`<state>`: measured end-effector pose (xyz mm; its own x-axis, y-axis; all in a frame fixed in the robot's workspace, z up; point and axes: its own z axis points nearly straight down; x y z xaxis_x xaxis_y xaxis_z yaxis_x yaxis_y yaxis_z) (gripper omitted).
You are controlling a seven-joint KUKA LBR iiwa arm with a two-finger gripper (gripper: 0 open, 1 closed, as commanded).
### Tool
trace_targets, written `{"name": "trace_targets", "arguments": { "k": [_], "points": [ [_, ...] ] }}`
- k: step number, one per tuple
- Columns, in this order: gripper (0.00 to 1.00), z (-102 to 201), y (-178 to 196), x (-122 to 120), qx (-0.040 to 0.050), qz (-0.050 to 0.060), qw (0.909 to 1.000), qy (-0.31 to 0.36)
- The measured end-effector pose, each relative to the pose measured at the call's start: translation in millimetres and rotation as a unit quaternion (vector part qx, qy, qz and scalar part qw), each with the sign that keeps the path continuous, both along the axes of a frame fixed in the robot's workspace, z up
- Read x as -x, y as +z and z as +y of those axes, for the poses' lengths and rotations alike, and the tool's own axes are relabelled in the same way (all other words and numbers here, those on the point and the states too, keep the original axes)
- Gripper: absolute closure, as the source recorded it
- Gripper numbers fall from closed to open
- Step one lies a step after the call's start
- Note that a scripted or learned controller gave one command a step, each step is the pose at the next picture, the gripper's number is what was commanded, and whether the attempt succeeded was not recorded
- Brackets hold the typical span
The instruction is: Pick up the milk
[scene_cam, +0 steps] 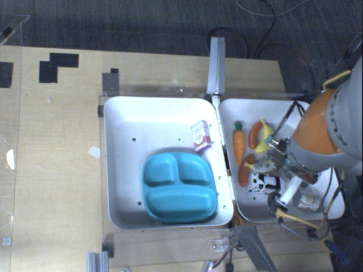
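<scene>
Nearest, at 6 o'clock in left bin (119,152): blue divided plate (179,187), flat. At 5 o'clock in right bin (339,208): gripper (276,181), low over a black-and-white spotted item (262,181); open or closed, cannot tell. Behind, grey arm (346,123) with orange band (317,132), entering from 3 o'clock. Farther, at 1 o'clock of the plate, against left bin's right wall: milk (200,136), small pink-white carton, tilted, well apart from gripper. At 10 o'clock in right bin: carrot (239,143), banana (263,135) just beside.

Arm (334,123) cut off at frame's right edge. Its wrist hides part of right bin (249,211). Items beneath it too cluttered to identify.
</scene>
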<state>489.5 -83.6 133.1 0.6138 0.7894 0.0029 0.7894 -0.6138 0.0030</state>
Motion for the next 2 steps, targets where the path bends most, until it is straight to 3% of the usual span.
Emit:
{"name": "trace_targets", "arguments": {
  "k": [1,2],
  "points": [
    [0.00,-12.5,11.0,-62.4,0.0006,0.001,0.9964,0.085],
    [0.00,46.2,51.6,-41.1,0.0003,0.001,1.0000,0.005]
  ]
}}
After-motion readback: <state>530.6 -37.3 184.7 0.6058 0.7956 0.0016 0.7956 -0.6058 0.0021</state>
